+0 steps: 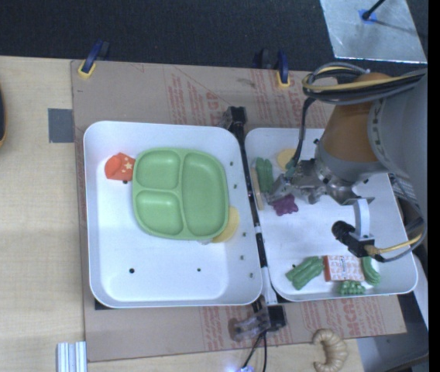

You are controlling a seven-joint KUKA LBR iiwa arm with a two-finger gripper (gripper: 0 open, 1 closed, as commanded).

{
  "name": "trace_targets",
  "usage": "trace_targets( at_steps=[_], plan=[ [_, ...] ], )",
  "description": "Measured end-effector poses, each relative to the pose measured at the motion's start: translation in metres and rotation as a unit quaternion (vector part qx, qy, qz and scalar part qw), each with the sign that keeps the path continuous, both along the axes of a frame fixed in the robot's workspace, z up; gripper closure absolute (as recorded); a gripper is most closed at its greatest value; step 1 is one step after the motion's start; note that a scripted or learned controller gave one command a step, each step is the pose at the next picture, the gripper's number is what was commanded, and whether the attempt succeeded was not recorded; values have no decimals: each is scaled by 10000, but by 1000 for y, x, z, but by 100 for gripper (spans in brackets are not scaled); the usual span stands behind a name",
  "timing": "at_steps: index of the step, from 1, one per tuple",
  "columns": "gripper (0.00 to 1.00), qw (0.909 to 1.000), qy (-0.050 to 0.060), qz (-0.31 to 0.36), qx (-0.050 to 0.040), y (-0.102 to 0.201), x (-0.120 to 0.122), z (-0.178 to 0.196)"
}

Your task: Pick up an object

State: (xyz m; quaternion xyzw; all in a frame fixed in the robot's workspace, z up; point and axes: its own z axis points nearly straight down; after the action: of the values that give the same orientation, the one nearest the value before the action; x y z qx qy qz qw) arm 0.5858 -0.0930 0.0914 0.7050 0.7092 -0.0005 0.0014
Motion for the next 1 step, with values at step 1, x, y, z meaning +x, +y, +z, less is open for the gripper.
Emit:
trace_targets(
  at_steps=[1],
  plan=[
    [100,10000,-12,-3,-8,-2,0,11]
  ],
)
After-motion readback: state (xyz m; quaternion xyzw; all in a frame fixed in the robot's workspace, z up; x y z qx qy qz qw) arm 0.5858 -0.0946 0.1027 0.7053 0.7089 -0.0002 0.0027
